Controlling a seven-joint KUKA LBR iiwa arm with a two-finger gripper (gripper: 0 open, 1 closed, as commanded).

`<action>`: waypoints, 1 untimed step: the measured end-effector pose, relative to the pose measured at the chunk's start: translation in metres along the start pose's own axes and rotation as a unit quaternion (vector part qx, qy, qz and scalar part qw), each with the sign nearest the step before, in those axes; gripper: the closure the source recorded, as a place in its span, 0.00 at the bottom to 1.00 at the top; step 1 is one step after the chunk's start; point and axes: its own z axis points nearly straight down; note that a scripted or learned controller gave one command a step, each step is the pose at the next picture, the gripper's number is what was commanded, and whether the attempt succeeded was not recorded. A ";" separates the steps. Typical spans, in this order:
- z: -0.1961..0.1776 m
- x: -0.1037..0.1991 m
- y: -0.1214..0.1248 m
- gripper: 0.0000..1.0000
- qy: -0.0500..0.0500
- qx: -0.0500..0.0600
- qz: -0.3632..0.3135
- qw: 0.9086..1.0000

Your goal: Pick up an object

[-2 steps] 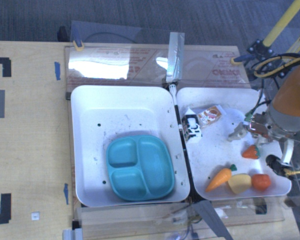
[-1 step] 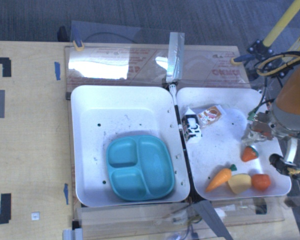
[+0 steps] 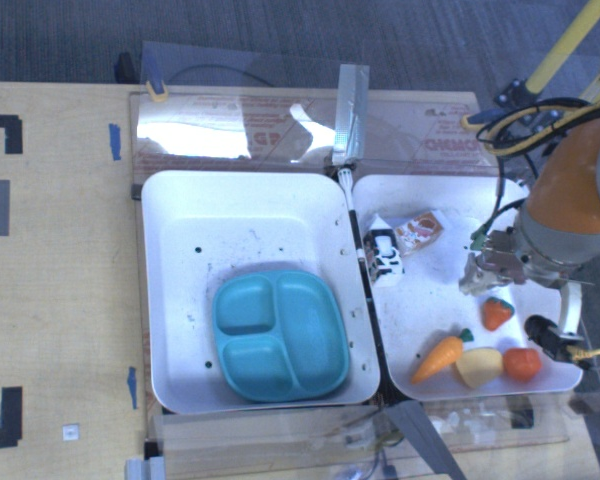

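From the camera view, the grey arm point(image 3: 570, 198) reaches in from three o'clock, its pincer point(image 3: 487, 276) low over the right bin point(image 3: 450, 193); whether it is spread I cannot tell. A strawberry point(image 3: 497, 313) sits just below it at six o'clock. A carrot point(image 3: 439, 357), a pale yellow piece point(image 3: 478, 366) and a tomato point(image 3: 523, 364) line the near rim. A teal divided plate point(image 3: 279, 335) fills the left bin point(image 3: 180, 218).

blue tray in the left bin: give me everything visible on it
The blue tray looks like smooth moulded plastic in teal, a rounded rectangle with three compartments: two smaller ones toward the far side and one wider along the near side. It lies flat and right side up, turned slightly askew, on the floor of the left bin, in its near half. Nothing sits in it.
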 end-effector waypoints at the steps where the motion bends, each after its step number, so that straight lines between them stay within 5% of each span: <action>1: -0.088 -0.028 0.053 1.00 -0.002 -0.004 0.017 1.000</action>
